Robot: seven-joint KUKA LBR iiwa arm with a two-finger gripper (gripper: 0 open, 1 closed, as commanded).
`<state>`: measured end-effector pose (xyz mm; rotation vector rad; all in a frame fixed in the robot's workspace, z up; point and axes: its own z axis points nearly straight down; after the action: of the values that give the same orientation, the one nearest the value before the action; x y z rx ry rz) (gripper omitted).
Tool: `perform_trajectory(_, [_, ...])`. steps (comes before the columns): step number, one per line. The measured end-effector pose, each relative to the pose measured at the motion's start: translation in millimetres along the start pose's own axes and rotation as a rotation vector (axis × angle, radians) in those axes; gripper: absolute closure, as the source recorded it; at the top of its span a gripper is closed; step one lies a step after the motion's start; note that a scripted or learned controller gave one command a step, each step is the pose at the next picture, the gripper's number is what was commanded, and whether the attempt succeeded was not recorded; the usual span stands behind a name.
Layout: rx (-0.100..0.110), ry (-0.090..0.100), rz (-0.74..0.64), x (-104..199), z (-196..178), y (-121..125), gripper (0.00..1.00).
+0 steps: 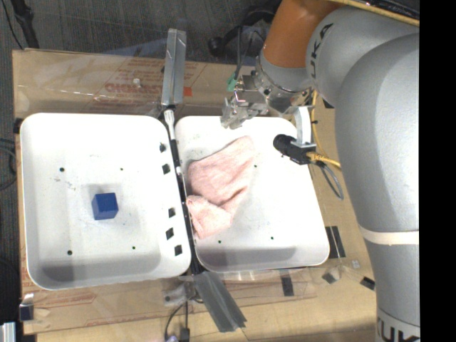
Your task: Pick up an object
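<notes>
Pink cloth (217, 184) lies in right bin (299, 219), just near-left of pincer (235, 116), whose finger state I cannot tell.

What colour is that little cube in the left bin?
Blue. The cube shows clearly in the camera view, on the white floor of the left bin.

bench and floor around the bins

a brown cardboard-covered bench top (85, 84) with faint red printing lies under clear plastic sheeting. beyond its far edge runs dark grey carpeted floor (107, 9), crossed by black cables (231, 38). light is even and soft.
</notes>
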<state>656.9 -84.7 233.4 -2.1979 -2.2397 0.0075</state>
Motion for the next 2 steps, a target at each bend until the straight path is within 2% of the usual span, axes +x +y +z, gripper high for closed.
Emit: perform_trajectory(2, [0.007,0.000,-0.010,0.7,-17.3,0.4,1.00])
